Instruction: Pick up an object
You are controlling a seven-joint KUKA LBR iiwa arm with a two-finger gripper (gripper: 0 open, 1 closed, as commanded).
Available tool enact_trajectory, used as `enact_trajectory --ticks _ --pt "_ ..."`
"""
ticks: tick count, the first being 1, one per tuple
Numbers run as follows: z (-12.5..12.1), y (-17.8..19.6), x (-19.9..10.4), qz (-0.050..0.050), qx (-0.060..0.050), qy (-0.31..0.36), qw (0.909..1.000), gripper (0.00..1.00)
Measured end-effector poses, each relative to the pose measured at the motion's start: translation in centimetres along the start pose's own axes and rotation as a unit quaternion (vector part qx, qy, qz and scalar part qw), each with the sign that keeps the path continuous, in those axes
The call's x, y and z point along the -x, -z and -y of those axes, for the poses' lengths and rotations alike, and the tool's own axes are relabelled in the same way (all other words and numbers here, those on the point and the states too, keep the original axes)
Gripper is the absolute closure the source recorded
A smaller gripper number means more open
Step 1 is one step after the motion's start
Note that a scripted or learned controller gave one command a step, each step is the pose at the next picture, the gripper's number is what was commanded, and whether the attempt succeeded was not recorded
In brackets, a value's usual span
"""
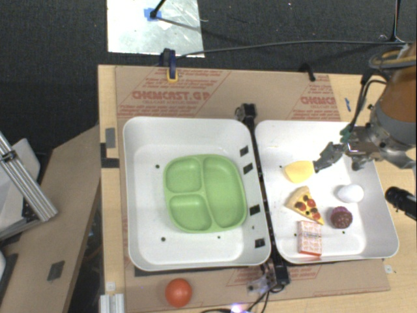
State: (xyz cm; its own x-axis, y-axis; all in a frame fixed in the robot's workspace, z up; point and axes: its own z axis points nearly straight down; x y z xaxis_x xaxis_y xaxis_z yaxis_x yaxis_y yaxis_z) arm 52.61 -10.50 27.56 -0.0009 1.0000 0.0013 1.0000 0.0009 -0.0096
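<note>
— What's hard to make out?
— My arm is cut off at the right edge, and my claw (326,156) blurs, so I cannot tell how wide it stands.
— Holding anything?
— I cannot tell; its tip sits just beside the yellow piece (298,171) in the right bin (384,240), near the pizza slice (305,205).

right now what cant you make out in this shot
- Gripper, camera view: dark and small above the right bin; its fingers blur together, and its tip meets the yellow piece, so contact is unclear.
- Arm: cut off by the right edge.
- Red-and-white packet: print too small to read.
- Dark round item: too small to identify.
</note>
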Motion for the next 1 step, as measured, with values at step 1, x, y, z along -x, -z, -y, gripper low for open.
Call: enact_trajectory --ticks 1 --pt "-0.18 0.58 -0.02 0.001 0.006 0.001 1.0000 0.00"
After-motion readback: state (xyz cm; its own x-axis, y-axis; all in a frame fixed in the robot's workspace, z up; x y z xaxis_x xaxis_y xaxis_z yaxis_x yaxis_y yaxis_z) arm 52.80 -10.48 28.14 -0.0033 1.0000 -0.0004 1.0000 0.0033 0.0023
